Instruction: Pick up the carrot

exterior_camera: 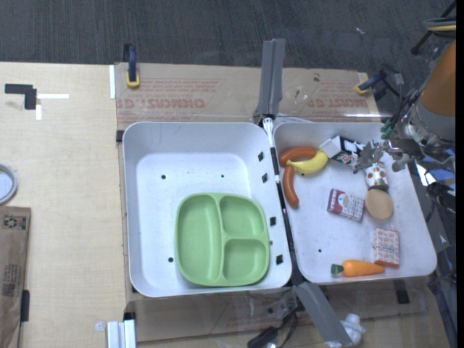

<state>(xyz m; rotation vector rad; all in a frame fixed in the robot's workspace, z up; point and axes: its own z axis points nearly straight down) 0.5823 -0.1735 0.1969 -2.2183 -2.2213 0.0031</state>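
The carrot (360,268), orange with a green stub on its left end, lies flat at the near edge of the right bin (319,256). My gripper (383,153) hangs over the far right part of that bin, well beyond the carrot and apart from it. Directly below the gripper stands a small white object with red spots (375,175). The grey arm with its orange band (444,85) comes in from the right.
The right bin also holds two red sausages (291,188), a banana (308,165), a white and black box (345,147), a red packet (346,204), a tan egg-shaped item (378,206) and a pink wafer pack (386,246) next to the carrot. A green divided plate (222,239) sits in the left bin.
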